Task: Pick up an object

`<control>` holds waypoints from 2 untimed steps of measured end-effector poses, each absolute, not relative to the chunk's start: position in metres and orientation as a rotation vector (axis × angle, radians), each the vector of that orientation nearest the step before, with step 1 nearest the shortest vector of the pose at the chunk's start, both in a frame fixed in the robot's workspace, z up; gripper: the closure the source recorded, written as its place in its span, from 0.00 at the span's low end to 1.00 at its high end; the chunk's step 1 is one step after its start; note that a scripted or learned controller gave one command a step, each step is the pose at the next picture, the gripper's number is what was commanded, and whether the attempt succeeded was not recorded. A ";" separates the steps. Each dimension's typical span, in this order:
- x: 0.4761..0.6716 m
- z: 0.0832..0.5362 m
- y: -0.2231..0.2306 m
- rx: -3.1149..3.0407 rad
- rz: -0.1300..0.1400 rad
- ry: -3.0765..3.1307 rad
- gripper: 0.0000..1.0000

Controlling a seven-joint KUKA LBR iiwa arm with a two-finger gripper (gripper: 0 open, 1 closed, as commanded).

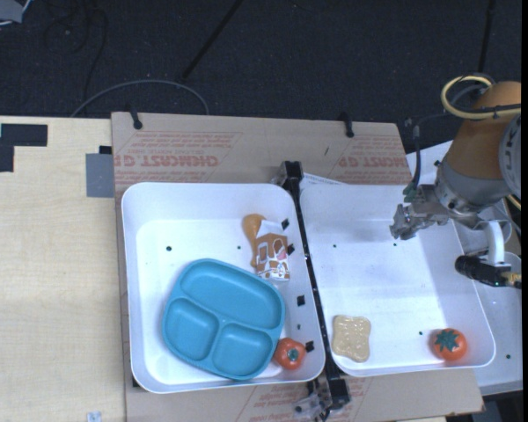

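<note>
My gripper (403, 228) hangs over the upper right part of the right bin (378, 262), with nothing visible between its fingers. A pale toast slice (351, 337) lies at that bin's front left. A red tomato (448, 344) sits in its front right corner. In the left bin (145, 236) a blue divided plate (223, 317) lies at the front. A second small tomato (289, 353) rests by the plate's right edge. A brown-and-white patterned packet (272, 258) and an orange-brown piece (253, 229) lie behind the plate near the divider.
A black bar (304, 262) runs between the two bins. Cardboard (246, 152) lies under both bins. The middle of the right bin's floor is bare white.
</note>
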State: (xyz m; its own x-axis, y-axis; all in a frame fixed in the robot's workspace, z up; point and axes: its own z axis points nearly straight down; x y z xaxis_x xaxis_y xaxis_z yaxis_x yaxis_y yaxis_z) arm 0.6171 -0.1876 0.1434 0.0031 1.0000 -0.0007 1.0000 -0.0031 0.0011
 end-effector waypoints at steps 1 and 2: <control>0.619 0.204 -0.181 2.218 0.002 2.222 1.00; 0.612 0.256 -0.187 2.220 0.002 2.218 1.00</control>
